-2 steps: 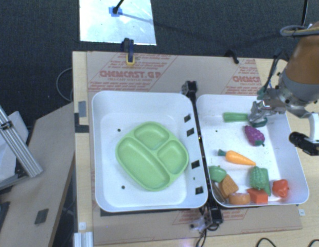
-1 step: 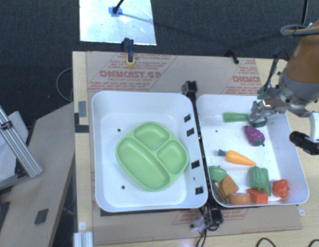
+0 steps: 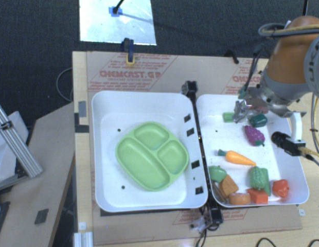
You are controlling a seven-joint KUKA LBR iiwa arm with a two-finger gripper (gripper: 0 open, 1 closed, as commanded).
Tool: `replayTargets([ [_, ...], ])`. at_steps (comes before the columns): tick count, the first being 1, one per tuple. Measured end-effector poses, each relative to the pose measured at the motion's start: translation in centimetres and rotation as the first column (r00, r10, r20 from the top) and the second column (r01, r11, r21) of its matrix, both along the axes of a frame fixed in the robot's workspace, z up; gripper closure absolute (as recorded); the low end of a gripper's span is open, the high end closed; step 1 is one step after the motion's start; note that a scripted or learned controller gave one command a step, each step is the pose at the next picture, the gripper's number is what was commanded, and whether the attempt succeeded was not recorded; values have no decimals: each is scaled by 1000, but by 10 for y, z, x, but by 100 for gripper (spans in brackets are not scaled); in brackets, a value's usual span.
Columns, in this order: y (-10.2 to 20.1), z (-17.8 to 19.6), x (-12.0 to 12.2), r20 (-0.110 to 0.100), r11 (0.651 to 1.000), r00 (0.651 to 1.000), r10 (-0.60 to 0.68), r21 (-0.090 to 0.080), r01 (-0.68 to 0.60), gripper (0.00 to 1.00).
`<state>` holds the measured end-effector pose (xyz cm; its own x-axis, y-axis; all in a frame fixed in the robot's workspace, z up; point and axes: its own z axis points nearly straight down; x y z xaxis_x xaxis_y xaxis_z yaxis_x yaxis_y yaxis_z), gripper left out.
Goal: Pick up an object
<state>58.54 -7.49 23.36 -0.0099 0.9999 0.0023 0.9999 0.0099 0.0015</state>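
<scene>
The brown sheet covering the worktop (image 3: 149, 73) carries red lettering that reads "CHEMCAST GP", repeated near its upper edge and again at the upper right, where it is partly hidden. Two shallow white bins sit side by side on it. The left white bin (image 3: 105, 138) holds one pale green divided plastic plate (image 3: 152, 156) with three compartments. The right white bin (image 3: 296, 187) holds a scatter of toy foods: one orange plastic carrot (image 3: 237, 158), one purple grape bunch (image 3: 254, 135), one dark green rounded piece (image 3: 259, 120), one small pale green block (image 3: 228, 117), one green leafy toy vegetable (image 3: 259, 178), one red toy tomato (image 3: 280, 188), and a crowded cluster at the near edge whose count I cannot tell. The grey arm's tool (image 3: 241, 109) hangs over the far part of the right bin, just beside the pale green block and the dark green piece; nothing is seen gripped, and how wide it stands I cannot tell.
</scene>
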Motion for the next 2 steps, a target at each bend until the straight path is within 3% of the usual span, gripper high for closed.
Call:
replayTargets([
  [2, 107, -20, -24, -2, 1000, 1000, 0, 0, 0, 100],
])
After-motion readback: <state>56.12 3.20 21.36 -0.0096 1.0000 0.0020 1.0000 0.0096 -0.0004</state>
